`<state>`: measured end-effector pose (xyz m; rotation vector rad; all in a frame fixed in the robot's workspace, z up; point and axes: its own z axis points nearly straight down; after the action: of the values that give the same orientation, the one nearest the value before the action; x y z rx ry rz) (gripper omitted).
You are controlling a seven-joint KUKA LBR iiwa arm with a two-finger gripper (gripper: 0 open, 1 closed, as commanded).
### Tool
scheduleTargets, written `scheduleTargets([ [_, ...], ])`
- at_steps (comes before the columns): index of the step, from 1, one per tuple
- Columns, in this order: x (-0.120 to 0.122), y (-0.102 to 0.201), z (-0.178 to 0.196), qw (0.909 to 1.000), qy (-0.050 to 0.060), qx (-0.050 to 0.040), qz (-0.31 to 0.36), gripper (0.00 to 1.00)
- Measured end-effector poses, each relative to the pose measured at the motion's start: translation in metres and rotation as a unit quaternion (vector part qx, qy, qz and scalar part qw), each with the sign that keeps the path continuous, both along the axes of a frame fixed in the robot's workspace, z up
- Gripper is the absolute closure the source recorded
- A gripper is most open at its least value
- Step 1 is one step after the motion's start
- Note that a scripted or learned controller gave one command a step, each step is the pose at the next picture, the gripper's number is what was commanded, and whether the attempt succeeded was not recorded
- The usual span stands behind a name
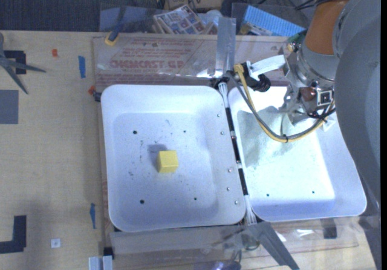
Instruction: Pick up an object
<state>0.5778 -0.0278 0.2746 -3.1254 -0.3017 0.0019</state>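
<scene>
The yellow block (pixel 167 161) lies untouched in the left bin (pixel 121 111); the tool (pixel 294 111) hovers over the right bin (pixel 314 184), its grip state unclear, so the pick remains undone.

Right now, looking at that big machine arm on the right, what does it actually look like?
The arm is bulky, rounded and grey, with an orange band above the wrist. Dark cables run over the orange part, and a yellow cable loops down over the right bin. The gripper end is a cluster of metal parts with a white bracket.
</scene>
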Motion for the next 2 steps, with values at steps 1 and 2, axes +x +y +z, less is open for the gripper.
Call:
scheduleTargets([
  [1, 0.0001, -0.0017, 0.009, 1.0, 0.0, 0.0005, -0.002, 1.0],
  [2, 0.0002, -0.0034, 0.018, 1.0, 0.001, 0.0007, -0.004, 1.0],
])
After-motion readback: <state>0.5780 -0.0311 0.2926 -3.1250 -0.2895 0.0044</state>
